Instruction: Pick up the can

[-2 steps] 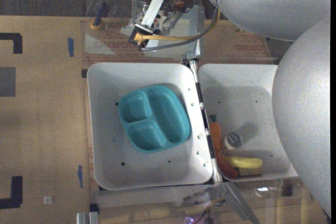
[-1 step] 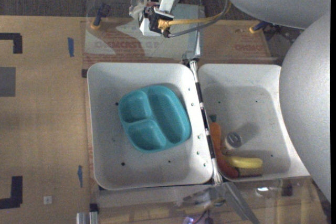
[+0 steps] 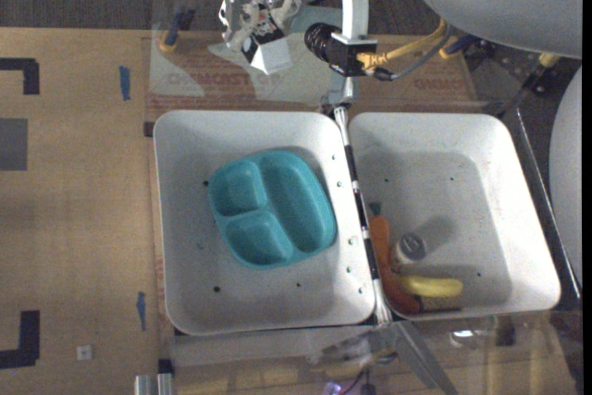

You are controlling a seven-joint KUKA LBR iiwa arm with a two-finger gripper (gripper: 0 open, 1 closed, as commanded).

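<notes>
The can (image 3: 410,247) is small with a silvery lid. It stands upright near the front left corner of the right bin (image 3: 481,153), between an orange carrot-like piece (image 3: 378,236) and a banana (image 3: 431,286). My gripper (image 3: 256,30) hangs high at the top of the view, past the far rim of the left bin (image 3: 185,199) and well away from the can. Nothing from the bins is seen in it.
A teal divided plate (image 3: 271,208) lies in the middle of the left bin. The banana and a red-orange item (image 3: 400,296) crowd the can's front side. A black fitting with yellow cable (image 3: 344,48) hangs by the bins' far divider.
</notes>
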